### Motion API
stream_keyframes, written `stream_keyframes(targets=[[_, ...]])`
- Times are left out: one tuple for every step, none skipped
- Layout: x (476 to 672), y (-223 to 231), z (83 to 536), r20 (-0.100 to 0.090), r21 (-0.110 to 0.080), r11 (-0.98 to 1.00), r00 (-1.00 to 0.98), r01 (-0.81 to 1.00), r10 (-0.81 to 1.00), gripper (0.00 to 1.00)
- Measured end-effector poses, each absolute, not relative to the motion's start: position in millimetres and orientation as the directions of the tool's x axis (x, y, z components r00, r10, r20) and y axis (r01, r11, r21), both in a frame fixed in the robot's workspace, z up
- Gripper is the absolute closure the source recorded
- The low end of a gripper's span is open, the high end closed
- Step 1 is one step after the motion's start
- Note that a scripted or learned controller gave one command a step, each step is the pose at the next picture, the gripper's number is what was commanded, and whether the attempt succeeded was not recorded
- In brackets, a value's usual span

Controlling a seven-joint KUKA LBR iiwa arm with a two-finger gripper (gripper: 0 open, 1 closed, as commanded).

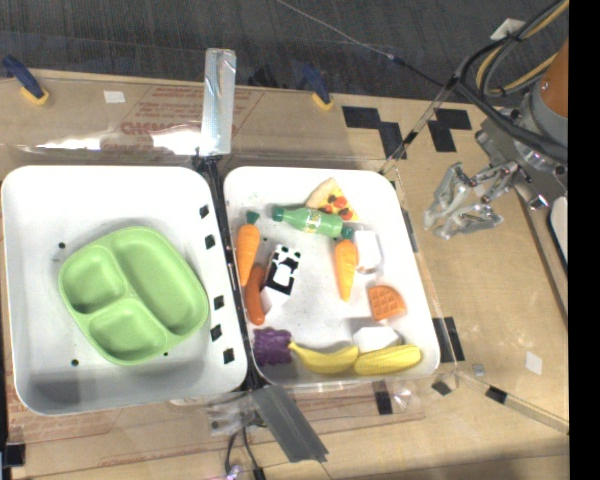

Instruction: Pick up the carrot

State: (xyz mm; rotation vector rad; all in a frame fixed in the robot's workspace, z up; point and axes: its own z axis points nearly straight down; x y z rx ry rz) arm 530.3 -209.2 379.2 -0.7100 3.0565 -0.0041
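- Two shallow white bins sat side by side on the bench; left bin [20,268] held a green divided plate [132,293], right bin [405,258] held toy foods.
- Two carrots were in the right bin. One carrot [346,266] lay near the middle-right, green top toward the far side, tip pointing to the near side, just beside a white block [368,249].
- Second carrot [247,248] lay along the bin's left wall, touching a reddish sausage-shaped piece [255,296] at its near end.
- Green bottle [310,220] lay across the far part of the bin, beside a pizza slice [331,198].
- Black-and-white piece [283,269] sat between the two carrots.
- Waffle [387,302] lay on the right side; purple grapes [272,345], banana [324,356] and corn cob [388,359] lined the near wall.
- Gripper [460,208] hung outside the right bin, over the bare bench to its right, well apart from both carrots.
- Fingers appeared spread apart, with nothing between them.
- Arm entered from the right, trailing cables.
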Motion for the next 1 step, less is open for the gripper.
stream_keyframes(targets=[[567.5, -208.8, 376.1, -0.003, -0.004, 0.741, -0.741, -0.671, -0.671, 1.00]])
